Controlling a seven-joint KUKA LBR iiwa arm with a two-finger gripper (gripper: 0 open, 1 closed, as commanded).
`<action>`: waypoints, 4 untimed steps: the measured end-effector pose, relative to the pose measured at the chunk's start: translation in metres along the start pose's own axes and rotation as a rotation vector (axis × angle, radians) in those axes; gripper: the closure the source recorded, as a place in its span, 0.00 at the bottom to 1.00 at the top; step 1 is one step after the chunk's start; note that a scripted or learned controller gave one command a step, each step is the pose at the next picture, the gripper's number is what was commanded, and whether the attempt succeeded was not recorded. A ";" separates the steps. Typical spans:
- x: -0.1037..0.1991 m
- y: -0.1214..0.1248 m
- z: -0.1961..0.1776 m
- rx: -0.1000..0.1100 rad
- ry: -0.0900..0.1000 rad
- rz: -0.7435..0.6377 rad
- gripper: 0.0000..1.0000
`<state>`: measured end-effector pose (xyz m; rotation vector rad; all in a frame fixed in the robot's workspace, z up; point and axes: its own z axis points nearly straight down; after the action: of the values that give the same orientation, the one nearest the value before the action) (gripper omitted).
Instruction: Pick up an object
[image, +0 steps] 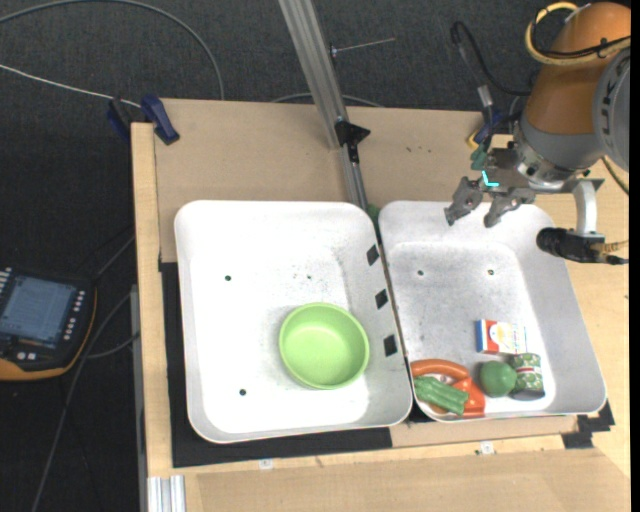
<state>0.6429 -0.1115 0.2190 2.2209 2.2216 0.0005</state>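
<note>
Four small items (480, 375) cluster at right bin's (560, 300) near corner; gripper (483, 212) released, empty, at far rim. Approach step: must travel and descend.

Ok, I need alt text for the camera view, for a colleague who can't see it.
The gripper hangs open over the far edge of the right bin, holding nothing. That bin's near corner holds a small carton, a can, a green ball and an orange-and-green toy; the left bin holds a green bowl.
</note>
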 end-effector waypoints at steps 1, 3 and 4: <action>0.000 0.000 0.000 0.000 0.000 0.000 0.00; 0.015 0.002 0.102 0.005 0.001 0.000 0.00; 0.016 0.002 0.125 0.002 0.000 0.000 0.00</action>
<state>0.6446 -0.0960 0.0945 2.2215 2.2230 -0.0015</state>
